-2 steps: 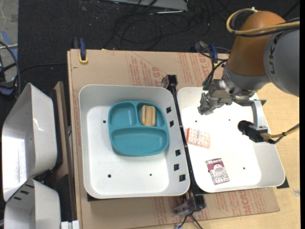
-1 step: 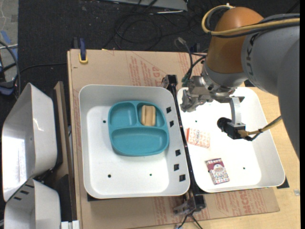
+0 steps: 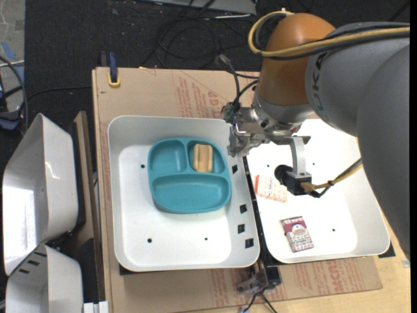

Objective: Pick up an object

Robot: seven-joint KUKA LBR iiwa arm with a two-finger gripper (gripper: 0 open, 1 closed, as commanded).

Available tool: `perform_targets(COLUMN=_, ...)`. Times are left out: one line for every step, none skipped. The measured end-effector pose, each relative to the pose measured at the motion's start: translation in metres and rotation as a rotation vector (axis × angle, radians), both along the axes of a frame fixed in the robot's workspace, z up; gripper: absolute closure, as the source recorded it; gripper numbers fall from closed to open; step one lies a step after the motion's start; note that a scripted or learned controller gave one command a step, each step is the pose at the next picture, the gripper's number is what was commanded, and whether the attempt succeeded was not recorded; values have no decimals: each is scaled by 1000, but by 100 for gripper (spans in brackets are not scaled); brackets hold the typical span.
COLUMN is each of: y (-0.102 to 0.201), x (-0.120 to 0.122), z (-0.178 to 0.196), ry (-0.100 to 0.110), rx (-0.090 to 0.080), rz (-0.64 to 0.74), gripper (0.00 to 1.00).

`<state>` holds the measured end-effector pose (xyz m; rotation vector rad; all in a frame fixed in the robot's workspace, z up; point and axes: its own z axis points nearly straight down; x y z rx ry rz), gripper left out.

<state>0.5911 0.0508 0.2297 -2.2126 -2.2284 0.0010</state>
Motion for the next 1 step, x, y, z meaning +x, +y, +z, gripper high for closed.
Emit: perform_targets(y=46, x=-9, z=-4, ry=0, rx=0, rz=0, gripper=100)
